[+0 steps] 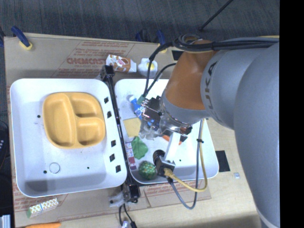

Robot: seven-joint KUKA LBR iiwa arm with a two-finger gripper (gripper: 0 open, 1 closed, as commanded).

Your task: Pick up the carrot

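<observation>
Found the two-finger gripper of the grey arm with the orange band low over the right-hand shallow white bin. Could not tell how wide the claw stood, with the wrist body covering it. Made out the carrot only as a small orange sliver on the bin floor, peeking from under the wrist, just right of the claw and slightly nearer the camera. Could not read its long axis from so little showing. Judged a short shift toward that sliver necessary before any closing. Noted a crumpled green leafy piece just beside, on the claw's other side, and a flat yellow square near it.
</observation>
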